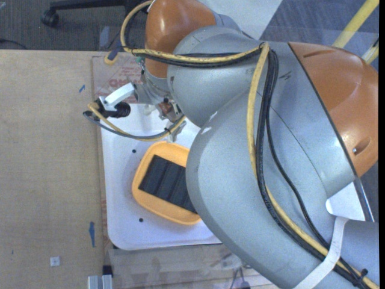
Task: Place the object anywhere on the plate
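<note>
From above, the grey arm (252, 155) covers much of a white bin (120, 221). A yellow-orange plate (157, 182) with a dark, ridged centre lies in the bin, partly hidden. The gripper (163, 110) hangs above it, grip impossible to tell.

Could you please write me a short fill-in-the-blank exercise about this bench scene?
1. The plate has a rim coloured ____.
2. The plate lies in a bin coloured ____.
3. The cable running along the arm is ____.
4. The bench is made of ____.

Missing words: yellow; white; yellow; wood.
</note>
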`<act>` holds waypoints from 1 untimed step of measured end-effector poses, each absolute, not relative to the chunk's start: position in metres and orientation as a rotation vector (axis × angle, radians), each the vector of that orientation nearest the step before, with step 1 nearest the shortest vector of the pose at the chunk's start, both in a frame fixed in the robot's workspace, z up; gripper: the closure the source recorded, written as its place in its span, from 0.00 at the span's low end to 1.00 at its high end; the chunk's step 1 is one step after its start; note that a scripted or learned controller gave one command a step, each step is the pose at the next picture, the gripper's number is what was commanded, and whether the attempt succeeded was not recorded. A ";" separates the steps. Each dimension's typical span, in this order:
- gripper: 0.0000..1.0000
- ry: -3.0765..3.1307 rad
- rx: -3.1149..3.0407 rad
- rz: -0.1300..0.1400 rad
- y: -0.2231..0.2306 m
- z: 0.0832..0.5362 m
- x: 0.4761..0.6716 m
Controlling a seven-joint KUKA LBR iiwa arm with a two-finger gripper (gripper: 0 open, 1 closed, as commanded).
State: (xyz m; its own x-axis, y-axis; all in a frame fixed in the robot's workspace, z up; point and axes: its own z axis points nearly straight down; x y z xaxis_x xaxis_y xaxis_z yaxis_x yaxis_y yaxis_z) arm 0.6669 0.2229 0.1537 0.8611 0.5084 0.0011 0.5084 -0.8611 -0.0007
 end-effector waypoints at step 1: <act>1.00 -0.819 -3.030 -0.004 0.222 0.164 0.668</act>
State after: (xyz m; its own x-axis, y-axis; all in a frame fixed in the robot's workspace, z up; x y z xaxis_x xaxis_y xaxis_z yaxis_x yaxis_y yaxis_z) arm 0.6680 0.2216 0.1638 0.8637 0.5040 0.0034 0.5040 -0.8637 -0.0017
